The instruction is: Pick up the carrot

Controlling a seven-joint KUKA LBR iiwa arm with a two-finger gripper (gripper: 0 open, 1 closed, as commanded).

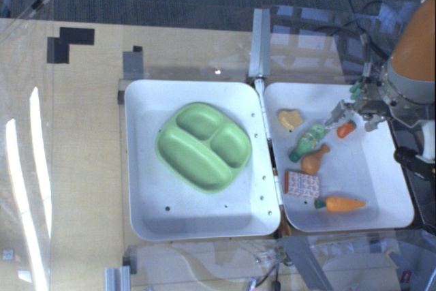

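The carrot [340, 203], orange with a green stub at its left end, lies flat near the front edge of the right bin [381, 174]. My gripper [354, 120] hangs over the back right part of that bin, well behind the carrot and apart from it. Its fingers [338, 112] are spread open, and nothing is gripped between them. A small red item [346, 130] lies on the bin floor just under the fingertips.
The right bin also holds a green bottle [308, 140], a brown drumstick [313, 161], a yellow piece [289, 119] and a red-and-white packet [302, 183] just left of the carrot. A green divided plate [204, 145] sits in the left bin [146, 208].
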